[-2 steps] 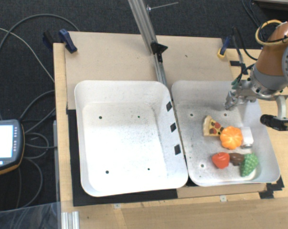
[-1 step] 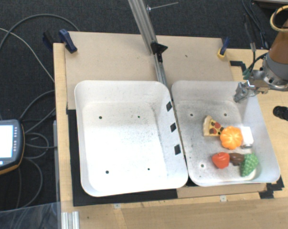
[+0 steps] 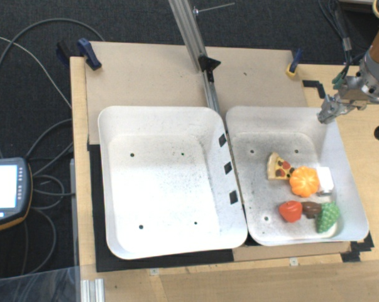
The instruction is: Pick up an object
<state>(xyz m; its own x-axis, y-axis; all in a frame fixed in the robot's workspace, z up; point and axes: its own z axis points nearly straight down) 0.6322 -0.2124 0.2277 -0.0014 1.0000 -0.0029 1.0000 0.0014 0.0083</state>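
The right bin (image 3: 264,126) holds a cluster of toy foods near its right wall: a pizza slice (image 3: 278,167), an orange pumpkin (image 3: 304,180), a white block (image 3: 324,179), a red tomato (image 3: 290,211), a small brown piece (image 3: 312,209) and green grapes (image 3: 328,217). My gripper (image 3: 328,112) hangs above the bin's far right corner, well apart from the foods, with nothing seen in it.
The left bin (image 3: 164,181) lies beside the right one. A slanted metal pole (image 3: 188,27) runs down to the gap between the bins. Blue and yellow clamps (image 3: 88,52) sit at the board's far corners. A tablet (image 3: 7,187) lies off the bench at left.
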